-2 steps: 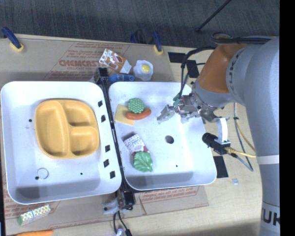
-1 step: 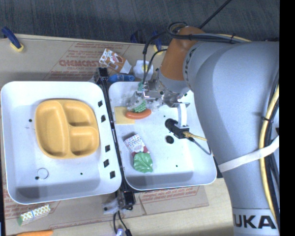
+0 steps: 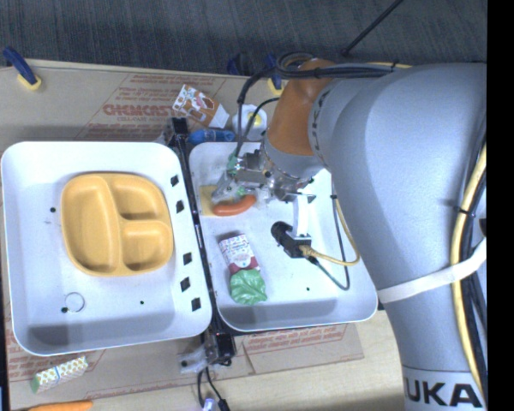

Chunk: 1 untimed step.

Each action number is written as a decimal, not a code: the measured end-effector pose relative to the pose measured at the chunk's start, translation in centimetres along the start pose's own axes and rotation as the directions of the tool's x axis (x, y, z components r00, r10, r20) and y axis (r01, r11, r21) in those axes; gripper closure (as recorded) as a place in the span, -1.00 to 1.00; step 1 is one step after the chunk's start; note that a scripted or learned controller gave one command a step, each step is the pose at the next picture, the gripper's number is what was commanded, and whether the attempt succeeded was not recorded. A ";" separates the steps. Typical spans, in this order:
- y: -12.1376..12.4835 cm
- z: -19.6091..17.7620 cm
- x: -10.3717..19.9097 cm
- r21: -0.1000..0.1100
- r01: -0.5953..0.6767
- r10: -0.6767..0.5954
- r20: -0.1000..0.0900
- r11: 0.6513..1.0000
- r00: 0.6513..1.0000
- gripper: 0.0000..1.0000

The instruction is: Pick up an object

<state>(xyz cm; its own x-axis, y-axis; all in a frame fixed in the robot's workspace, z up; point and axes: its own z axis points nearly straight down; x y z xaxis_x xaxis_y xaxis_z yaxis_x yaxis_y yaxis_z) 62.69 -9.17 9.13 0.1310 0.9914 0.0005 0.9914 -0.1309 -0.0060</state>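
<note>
My gripper (image 3: 240, 174) is low at the right bin's (image 3: 351, 302) far-left corner, over the carrot (image 3: 234, 205); finger state unclear. Packet (image 3: 237, 252) and green toy (image 3: 248, 286) sit toward the near edge.

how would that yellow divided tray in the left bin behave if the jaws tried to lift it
The yellow divided tray looks like moulded plastic, so probably stiff and light for its size. Its glossy, rounded rim suggests it may be slippery to pinch. It lies flat on the left bin, wide and shallow, so a push would likely slide it rather than tip or roll it.
</note>
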 end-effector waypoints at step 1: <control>0.0 -1.0 0.0 0.003 0.004 -0.004 -0.001 1.000 1.000 1.00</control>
<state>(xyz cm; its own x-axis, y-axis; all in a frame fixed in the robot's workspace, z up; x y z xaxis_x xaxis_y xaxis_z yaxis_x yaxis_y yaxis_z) 62.69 -9.15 10.13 0.1273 0.9919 0.0016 0.9918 -0.1273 -0.0091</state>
